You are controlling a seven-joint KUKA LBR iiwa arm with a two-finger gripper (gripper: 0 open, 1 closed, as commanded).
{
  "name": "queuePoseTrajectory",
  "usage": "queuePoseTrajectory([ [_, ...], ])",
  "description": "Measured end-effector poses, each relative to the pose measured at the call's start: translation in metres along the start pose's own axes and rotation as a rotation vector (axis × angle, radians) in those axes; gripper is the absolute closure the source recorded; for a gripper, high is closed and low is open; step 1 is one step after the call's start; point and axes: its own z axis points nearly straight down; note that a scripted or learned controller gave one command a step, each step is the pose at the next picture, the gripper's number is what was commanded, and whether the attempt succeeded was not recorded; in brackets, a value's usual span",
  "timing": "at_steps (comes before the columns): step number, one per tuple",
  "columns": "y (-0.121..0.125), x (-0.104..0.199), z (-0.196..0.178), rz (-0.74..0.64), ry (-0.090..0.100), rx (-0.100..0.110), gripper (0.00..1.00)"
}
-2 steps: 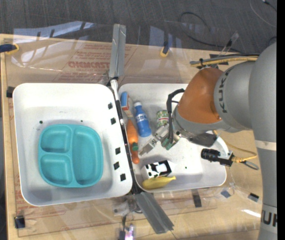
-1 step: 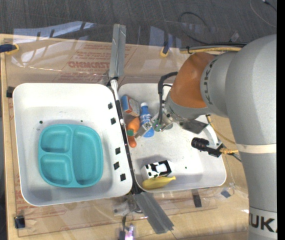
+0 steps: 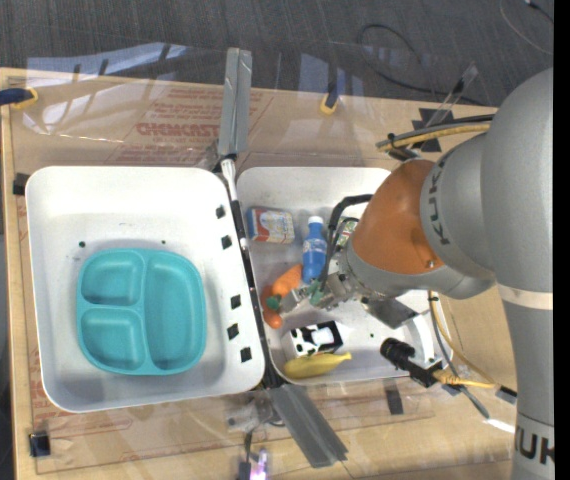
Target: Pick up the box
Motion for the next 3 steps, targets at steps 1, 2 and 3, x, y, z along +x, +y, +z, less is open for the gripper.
queuePoseTrajectory([
  [1, 0.063, -0.034, 0.009, 0.478, 0.026, 0.021, 0.0],
  [2, 0.12, -0.042, 0.009, 0.465, 0.025, 0.021, 0.0],
  [3, 0.057, -0.002, 0.008, 0.683, 0.025, 0.028, 0.0],
])
